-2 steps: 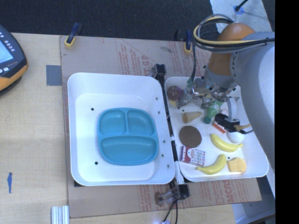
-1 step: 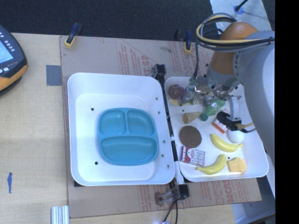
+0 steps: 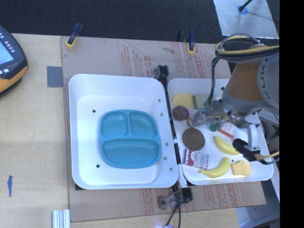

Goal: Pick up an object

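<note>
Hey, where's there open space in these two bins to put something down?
Left bin: bare white floor rings the blue divided plate, widest along its left and top walls. Right bin is crowded: bananas, brown disc and packets sit close together, with the arm over its upper right.

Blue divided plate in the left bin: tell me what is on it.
The blue plate in the left bin shows three bare compartments with no object lying in them. What lies beneath it is covered.

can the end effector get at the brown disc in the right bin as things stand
Probably yes. The brown disc lies flat with nothing on top of it, just left of the end effector, which hangs over the same right bin. The small packet sits apart below it.
</note>
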Controlling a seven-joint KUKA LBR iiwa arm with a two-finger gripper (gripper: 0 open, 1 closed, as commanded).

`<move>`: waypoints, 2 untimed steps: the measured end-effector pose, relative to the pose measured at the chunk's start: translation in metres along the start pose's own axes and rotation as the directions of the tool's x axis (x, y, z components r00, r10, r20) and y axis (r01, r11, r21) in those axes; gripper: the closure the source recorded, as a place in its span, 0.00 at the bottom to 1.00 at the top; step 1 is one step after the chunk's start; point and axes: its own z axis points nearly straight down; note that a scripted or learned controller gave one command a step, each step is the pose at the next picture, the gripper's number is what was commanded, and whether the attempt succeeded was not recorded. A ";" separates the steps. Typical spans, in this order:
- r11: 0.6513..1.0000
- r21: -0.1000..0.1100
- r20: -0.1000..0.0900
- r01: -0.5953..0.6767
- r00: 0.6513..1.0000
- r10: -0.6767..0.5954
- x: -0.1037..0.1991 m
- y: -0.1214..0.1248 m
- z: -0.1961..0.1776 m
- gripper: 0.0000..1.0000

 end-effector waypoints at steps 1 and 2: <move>1.000 -0.010 0.001 0.001 1.000 -0.001 0.012 -0.040 0.024 0.00; 1.000 -0.015 0.001 0.004 1.000 -0.004 0.011 0.032 0.021 0.00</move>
